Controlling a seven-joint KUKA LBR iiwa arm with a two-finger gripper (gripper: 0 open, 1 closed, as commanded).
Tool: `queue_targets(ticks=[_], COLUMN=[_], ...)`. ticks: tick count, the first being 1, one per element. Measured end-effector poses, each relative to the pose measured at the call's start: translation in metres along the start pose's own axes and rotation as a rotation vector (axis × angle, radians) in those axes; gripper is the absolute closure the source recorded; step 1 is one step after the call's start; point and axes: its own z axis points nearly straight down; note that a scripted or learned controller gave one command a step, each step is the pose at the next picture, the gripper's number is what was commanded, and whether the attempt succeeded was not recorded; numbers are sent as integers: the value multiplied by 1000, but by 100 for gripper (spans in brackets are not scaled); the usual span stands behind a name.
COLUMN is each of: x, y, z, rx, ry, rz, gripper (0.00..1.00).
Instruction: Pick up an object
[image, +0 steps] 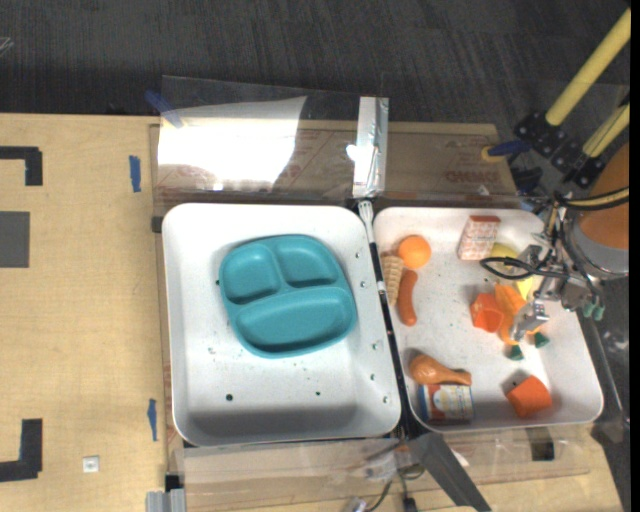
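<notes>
This looks like a robotics lab. A plywood desk (80, 300) carries two white bins (280, 330) fixed side by side, with blue tape marks (135, 172) and black corner markers (25, 165) on the wood. Toy food (413, 250) lies in one bin, and dark carpet (300, 40), probably office type, covers the floor.

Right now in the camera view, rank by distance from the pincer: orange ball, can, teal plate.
From the pincer, in the right bin:
1. Can, right bin's near edge, by the divider.
2. Orange ball, right bin's far left; close to the can's distance.
3. Teal plate, left bin, clearly farthest.
</notes>
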Motion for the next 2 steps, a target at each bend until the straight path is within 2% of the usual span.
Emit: queue_targets(ticks=[1,2], x=[-4,8], y=[-1,-2], z=[1,0], rx=[2,0], ry=[10,-2], rz=[91,210], gripper=[0,0])
